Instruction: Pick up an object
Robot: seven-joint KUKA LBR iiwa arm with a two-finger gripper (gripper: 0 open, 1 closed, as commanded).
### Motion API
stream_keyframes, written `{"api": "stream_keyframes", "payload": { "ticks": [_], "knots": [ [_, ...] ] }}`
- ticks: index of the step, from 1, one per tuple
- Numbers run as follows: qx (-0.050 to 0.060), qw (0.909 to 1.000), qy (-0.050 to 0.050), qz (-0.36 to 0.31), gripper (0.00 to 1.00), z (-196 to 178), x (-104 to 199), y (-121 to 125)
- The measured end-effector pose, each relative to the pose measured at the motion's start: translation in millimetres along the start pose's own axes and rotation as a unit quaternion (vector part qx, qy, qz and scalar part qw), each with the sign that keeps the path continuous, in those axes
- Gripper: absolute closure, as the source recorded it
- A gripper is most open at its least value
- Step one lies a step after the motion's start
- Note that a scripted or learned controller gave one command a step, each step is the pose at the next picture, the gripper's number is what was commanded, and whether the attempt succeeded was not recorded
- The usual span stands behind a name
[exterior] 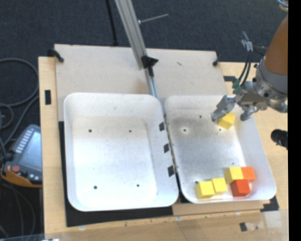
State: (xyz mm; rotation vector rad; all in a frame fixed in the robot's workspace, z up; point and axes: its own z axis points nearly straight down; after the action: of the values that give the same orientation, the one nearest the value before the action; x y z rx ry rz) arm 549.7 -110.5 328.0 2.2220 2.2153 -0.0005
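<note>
The jaws of the gripper [234, 110] hang over the far right part of the right bin [190, 149], and a yellow block [226, 120] sits between the two fingers, one finger at its left and the other at its right. From the slanted view the jaws look closed on this block, and the block seems to ride a little above the bin floor, since it stands apart from the speckled surface under it; that lift is a judgement and not a certainty.

The rest of the blocks lie together in the near right corner of the same bin: two yellow blocks [211, 187] side by side near the front rim, another yellow block [234, 173] just behind them, and two orange blocks [243, 182] touching at the right, one in front of the other. They are well apart from the gripper. The left bin [115, 149] shows only its white, speckled floor.

As for the task, the reach and the closing of the jaws appear done, and the chosen block is in the grip. What is left is to carry it clearly up and away from the bin without losing it. The hold looks to be near the top of the block, so a slip during the rise is possible, and until the block is plainly clear of the bin I would count the pick as not yet finished.
</note>
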Motion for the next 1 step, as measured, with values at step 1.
{"api": "stream_keyframes", "payload": {
  "ticks": [1],
  "knots": [
    [0.0,1.0,0.0,0.0,0.0,-2.3,-31.4,12.3]
  ]
}}
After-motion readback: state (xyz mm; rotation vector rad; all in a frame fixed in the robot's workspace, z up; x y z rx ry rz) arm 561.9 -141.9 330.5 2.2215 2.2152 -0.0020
